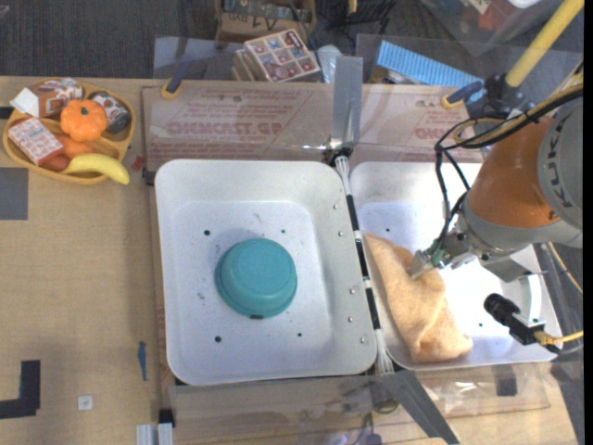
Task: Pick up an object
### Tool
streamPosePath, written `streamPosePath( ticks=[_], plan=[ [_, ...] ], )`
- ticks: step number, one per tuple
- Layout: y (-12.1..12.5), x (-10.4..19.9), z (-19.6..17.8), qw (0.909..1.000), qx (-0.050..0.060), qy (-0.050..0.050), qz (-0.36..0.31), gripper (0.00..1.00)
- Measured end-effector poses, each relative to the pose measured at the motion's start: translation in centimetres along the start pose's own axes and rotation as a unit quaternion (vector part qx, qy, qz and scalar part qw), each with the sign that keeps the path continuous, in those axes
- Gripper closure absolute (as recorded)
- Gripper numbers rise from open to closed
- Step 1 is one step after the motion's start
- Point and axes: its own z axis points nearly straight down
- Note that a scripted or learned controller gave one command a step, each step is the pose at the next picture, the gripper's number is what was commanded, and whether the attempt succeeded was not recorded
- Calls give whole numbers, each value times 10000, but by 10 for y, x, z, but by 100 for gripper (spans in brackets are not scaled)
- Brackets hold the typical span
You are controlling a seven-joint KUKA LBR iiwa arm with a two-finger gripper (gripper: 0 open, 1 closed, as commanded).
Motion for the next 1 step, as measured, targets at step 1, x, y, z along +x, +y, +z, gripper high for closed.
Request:
streamPosePath(
  ticks=[1],
  plan=[
    [63, 8, -72, 9899, 87, 0, 1415, 100]
  ],
)
